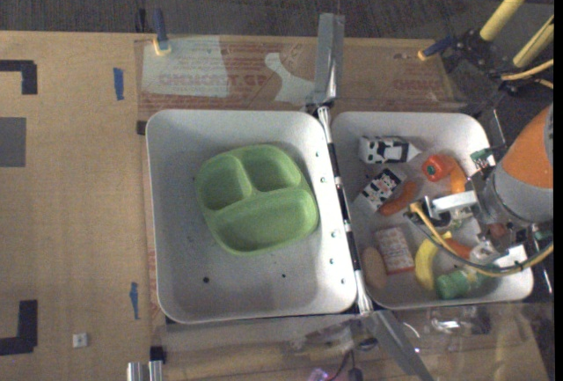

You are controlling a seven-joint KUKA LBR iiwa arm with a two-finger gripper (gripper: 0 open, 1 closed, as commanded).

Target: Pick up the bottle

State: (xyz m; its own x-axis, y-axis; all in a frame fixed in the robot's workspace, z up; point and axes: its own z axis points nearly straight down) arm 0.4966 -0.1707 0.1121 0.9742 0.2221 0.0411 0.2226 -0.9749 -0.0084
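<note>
Robot gripper (493, 243) (finger state unclear) hovers over crowded right bin (352, 194); neighbouring toys could block grasping the bottle (455, 284).

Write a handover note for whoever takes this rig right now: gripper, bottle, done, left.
Gripper: low over the right bin, amid the clutter; finger state unreadable.
Bottle: likely the green item at that bin's near edge, beside the banana; not seen held.
Left bin: green divided plate.
Done: arm is over the correct bin.
Left: grasp the bottle and lift it.
</note>
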